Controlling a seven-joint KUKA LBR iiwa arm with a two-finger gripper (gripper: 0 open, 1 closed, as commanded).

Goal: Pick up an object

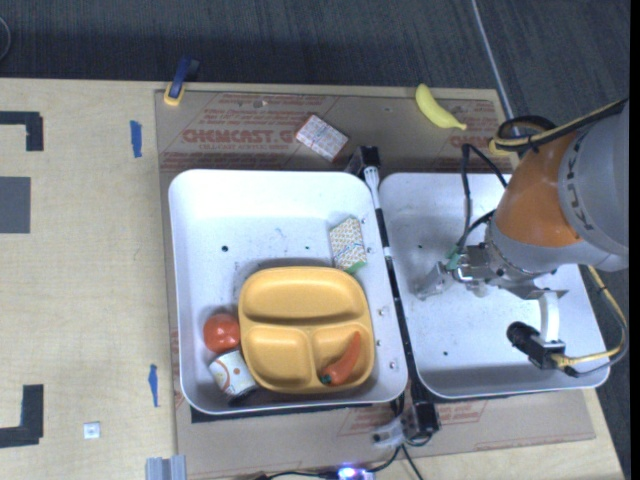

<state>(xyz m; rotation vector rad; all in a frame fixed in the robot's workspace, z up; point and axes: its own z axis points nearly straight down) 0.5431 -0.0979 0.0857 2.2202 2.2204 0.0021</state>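
Near edge: cables and a small connector lie on the cardboard sheet just below the gap between the two bins.
Left bin: holds a yellow divided tray with an orange carrot-like piece in its lower right compartment; a red ball and a white-and-orange cup sit touching the tray's left side; a patterned packet lies near the bin's right wall, above the tray.
Right bin: the arm reaches in from the right, and the hand sits low over the bin floor near its left-centre.
Hand state: cannot tell whether it is open or closed; nothing is seen held in it.
Task things: every loose object in a bin lies in the left bin, well apart from the hand.
Step in hand: judged as a descent or grasp try over bare bin floor, with nothing yet picked.
Next move: likely calls for lifting clear, crossing the divider and lining up above one small object, the packet being nearest.
Risk: the tray is broad and may not suit a two-finger grip.
Far edge: a small box and a banana rest on the cardboard beyond the bins.
Desk: pale wood with black markers and blue tape.
Room: dark carpet beyond the desk.
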